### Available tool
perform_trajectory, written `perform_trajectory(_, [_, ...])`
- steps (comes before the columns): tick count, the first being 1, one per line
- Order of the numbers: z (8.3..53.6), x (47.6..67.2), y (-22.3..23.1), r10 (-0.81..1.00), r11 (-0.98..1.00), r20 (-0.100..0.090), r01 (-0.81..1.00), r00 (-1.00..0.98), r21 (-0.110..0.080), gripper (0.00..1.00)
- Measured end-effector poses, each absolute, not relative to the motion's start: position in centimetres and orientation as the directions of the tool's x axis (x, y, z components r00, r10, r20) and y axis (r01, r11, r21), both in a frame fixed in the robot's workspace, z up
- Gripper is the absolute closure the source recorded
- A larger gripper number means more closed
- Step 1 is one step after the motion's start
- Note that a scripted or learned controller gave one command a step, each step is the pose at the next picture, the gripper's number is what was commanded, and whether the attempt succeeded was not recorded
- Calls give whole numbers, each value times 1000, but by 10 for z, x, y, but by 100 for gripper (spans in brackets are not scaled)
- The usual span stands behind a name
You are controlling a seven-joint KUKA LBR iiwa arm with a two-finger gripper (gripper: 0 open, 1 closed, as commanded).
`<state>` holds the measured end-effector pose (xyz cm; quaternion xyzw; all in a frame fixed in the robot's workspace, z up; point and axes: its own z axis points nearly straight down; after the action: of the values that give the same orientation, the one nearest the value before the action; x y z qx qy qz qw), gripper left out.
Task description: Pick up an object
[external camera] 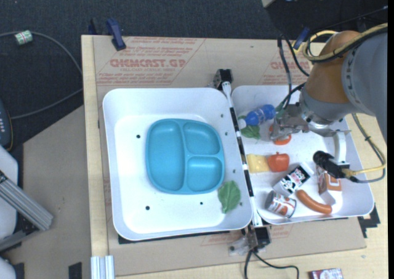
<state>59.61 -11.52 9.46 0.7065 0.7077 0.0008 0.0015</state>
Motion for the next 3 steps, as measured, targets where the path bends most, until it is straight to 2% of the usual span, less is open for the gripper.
perform_trajectory(1, [94, 596, -115, 1000, 2, -1, 1000, -2, 3, 0])
perform_trajectory(2, [105, 596, -115, 1000, 2, -1, 1000, -2, 5, 100])
perform_trajectory(3, [104, 596, -115, 1000, 2, -1, 1000, -2, 5, 0])
